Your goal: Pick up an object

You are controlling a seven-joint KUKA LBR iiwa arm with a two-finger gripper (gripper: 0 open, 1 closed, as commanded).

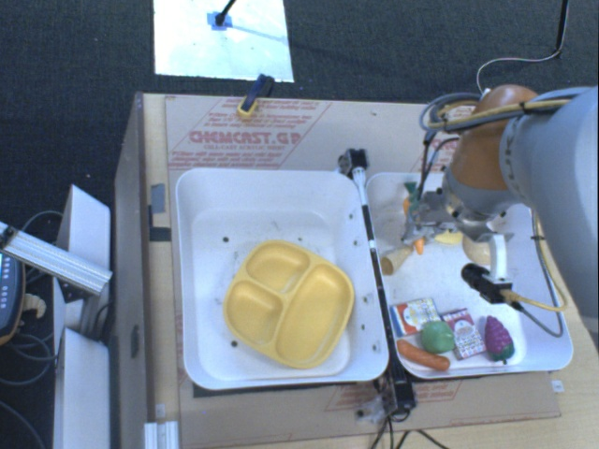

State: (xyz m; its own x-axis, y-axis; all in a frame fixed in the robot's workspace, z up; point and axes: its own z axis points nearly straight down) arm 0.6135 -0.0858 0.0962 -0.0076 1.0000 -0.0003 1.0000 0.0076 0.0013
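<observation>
The right bin holds several small toys. Along its front lie an orange carrot, a green round toy, two small printed boxes and a purple grape bunch. A tan cone-shaped piece lies near the bin's left wall, with a small orange bit beside it. A yellow piece shows partly under the arm. My gripper reaches down into the back left of this bin, just above the orange bit and the cone. The wrist hides what lies beneath it.
The left bin carries a yellow divided plate. A black rod runs along the seam between the bins. The grey arm with its cables covers the right bin's back right part.
</observation>
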